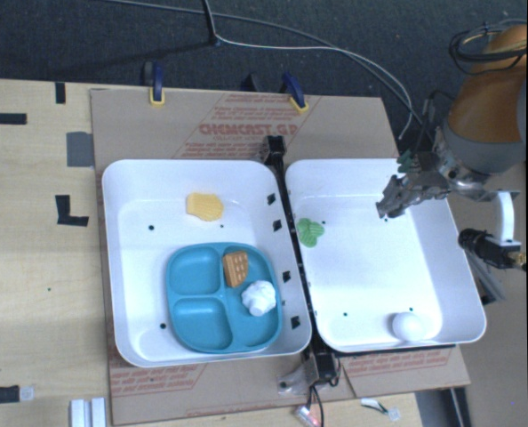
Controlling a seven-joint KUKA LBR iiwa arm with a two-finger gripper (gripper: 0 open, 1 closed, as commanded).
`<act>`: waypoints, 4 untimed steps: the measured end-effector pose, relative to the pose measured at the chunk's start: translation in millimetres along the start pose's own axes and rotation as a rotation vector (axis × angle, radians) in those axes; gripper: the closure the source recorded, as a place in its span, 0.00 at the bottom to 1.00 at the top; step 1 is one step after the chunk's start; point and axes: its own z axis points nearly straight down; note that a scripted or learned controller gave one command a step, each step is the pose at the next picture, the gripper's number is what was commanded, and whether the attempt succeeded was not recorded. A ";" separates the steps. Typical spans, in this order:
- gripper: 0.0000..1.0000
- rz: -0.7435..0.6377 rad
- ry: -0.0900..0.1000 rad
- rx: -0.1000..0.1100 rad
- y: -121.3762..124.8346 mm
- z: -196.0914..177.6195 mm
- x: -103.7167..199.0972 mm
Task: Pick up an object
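Observation:
My gripper (390, 205) hangs over the upper right part of the right bin (371, 176), pointing down and to the left. A small green object (310, 232) lies at the left side of that bin, well left of the gripper. A white ball (410, 326) rests near the bin's front edge. In the left bin (131, 185) a yellow piece (205, 205) lies on the floor. A blue divided tray (202, 314) there carries a waffle-like brown piece (236, 268) and a white lump (259, 298).
The bins sit on a cardboard sheet (237, 127) held by blue and yellow clamps (156, 85) at the back. A cable (335, 56) runs across the dark floor behind. A black divider (286, 229) runs between the bins. The arm's orange band (500, 43) is at the top right.

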 end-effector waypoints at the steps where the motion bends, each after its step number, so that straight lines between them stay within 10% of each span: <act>1: 1.00 0.000 0.000 0.001 -2.7 8.8 43.1; 4: 1.00 -0.001 0.000 0.001 -32.9 6.8 194.0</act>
